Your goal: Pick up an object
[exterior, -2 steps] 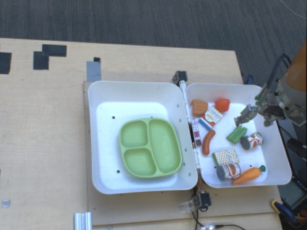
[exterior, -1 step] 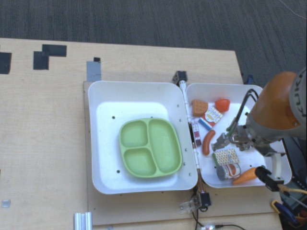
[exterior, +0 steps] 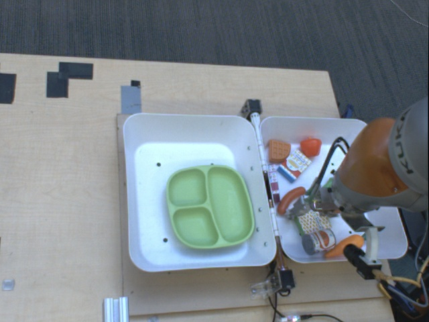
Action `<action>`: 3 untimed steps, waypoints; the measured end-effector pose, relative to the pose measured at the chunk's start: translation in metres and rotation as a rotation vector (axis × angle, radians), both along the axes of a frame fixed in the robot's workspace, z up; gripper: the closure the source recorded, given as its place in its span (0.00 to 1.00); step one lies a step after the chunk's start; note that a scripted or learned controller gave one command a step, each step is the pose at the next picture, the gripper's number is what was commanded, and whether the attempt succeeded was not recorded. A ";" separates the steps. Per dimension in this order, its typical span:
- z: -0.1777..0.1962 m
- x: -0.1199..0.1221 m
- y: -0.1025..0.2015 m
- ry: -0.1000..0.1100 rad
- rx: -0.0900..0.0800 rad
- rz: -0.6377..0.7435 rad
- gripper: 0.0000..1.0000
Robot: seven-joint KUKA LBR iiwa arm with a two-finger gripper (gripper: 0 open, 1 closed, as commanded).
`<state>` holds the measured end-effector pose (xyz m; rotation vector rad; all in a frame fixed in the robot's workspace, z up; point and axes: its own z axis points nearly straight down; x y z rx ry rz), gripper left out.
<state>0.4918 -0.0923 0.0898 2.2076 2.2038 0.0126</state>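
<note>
Bench (exterior: 67, 180) is sitting bare on the left, apart from a few dark marks toward 10 o'clock. Moving right, we are seeing the left bin (exterior: 144, 180) holding a green divided plate (exterior: 210, 207), lying flat toward that bin's 5 o'clock corner, with nothing on it.

Next comes the right bin (exterior: 395, 237), where all the candidate objects are lying. At its 11 o'clock we are reading a waffle-textured orange piece (exterior: 278, 151), a red piece (exterior: 310, 146) just beside it toward 1 o'clock, and a white-and-blue packet (exterior: 293, 166) under those. A red sausage-shaped piece (exterior: 291, 199) is lying near the bin's 9 o'clock wall. Toward 6 o'clock a can-like object (exterior: 315, 237) and an orange piece (exterior: 348, 247) are sitting close together.

Gripper (exterior: 314, 210) is hovering low over the clutter between the sausage and the can, with the arm (exterior: 375, 166) reaching in from 3 o'clock. We are not able to tell how far the fingers are spread or whether anything is between them; the wrist is hiding that.

Progress, as we are judging it: the reach into the bin looks done, but no object is visibly lifted, so the grasp and the lift are looking like what is left. Every item is appearing to rest on the bin floor.
</note>
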 end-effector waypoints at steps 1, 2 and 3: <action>0.013 0.004 0.002 -0.009 0.002 0.002 1.00; 0.013 0.004 0.002 -0.009 0.002 0.003 0.00; 0.024 0.005 0.001 -0.016 -0.001 0.003 1.00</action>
